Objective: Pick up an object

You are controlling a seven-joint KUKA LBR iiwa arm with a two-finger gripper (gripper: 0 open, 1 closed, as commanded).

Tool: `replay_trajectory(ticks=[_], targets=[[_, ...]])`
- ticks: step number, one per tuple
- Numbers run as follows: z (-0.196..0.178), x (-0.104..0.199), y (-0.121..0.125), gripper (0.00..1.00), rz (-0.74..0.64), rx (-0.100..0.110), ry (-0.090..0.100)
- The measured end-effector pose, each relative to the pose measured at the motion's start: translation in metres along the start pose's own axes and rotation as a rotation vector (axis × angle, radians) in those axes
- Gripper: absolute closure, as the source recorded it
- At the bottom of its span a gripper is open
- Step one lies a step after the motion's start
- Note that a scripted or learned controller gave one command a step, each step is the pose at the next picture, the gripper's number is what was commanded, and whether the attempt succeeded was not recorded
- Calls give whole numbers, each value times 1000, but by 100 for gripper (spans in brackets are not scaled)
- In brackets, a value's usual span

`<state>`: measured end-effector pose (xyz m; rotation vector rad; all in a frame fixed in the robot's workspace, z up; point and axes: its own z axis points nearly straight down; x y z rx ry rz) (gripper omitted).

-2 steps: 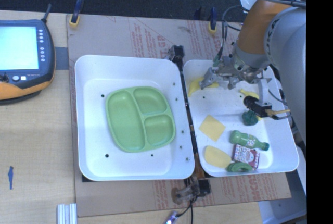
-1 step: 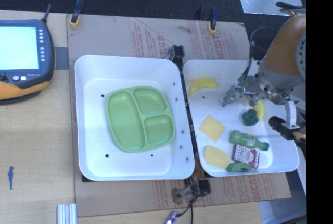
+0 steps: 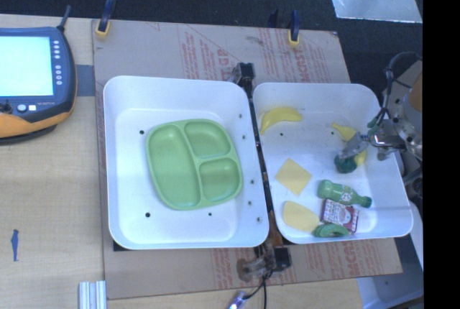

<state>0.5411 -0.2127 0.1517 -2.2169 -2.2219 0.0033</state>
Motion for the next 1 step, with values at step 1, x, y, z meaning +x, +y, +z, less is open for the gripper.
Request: replay_trajectory(ticks=[1], targets=[[60, 5, 33, 0, -3, 1, -1]])
